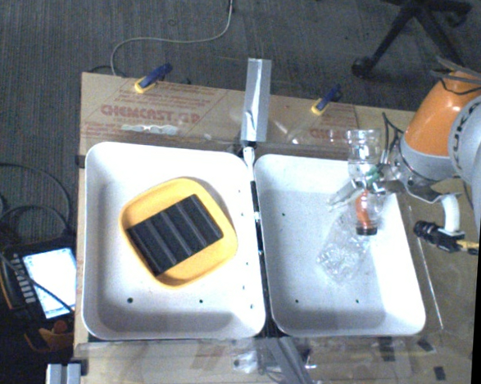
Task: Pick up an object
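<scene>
From the overhead camera view, the tabletop (99,95) carries two shallow white bins side by side. The left bin (99,218) holds a yellow tray-like object with a black ribbed insert (179,230), lying flat near the bin's middle and turned slightly off square; it rests on its broad face, probably because it was dropped there loose.

The right bin (396,313) holds a clear plastic bottle with an orange band near its neck (354,232). It lies along a slant, its crumpled transparent body trailing towards 7 o'clock and its neck end towards 1 o'clock, close to the bin's far rim.

The arm enters from 3 o'clock, its orange band at the upper right. The end effector (365,167), a clear, glassy-looking assembly, sits over the far rim of the right bin, with the bottle's neck just beside it at 6 o'clock. Whether it is spread or closed cannot be told, since its transparent parts blur into the bottle. The bottle looks the likely target; contact is uncertain.
</scene>
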Robot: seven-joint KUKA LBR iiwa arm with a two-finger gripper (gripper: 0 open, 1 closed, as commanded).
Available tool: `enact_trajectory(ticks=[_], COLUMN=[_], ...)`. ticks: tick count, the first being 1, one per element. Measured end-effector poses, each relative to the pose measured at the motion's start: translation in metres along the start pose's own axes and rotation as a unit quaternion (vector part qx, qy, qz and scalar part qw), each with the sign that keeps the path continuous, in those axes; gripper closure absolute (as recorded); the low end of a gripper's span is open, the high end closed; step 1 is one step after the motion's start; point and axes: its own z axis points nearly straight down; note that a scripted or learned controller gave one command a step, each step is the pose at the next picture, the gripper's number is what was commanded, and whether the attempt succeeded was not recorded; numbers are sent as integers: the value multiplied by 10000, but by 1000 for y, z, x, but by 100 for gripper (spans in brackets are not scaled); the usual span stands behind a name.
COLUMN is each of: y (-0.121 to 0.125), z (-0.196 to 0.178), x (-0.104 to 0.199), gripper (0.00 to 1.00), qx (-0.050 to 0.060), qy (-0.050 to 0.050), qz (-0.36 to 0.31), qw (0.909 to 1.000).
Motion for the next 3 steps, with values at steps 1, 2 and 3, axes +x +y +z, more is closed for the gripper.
enact_trajectory(ticks=[1,2,3], y=[7,9,26], z=[10,10,10], x=[-2,-3,-5], gripper=[0,0,0], qx=[-78,-66,70], qy=[-20,-28,76], qz=[-337,-624,-9], qw=[9994,9980,9999])
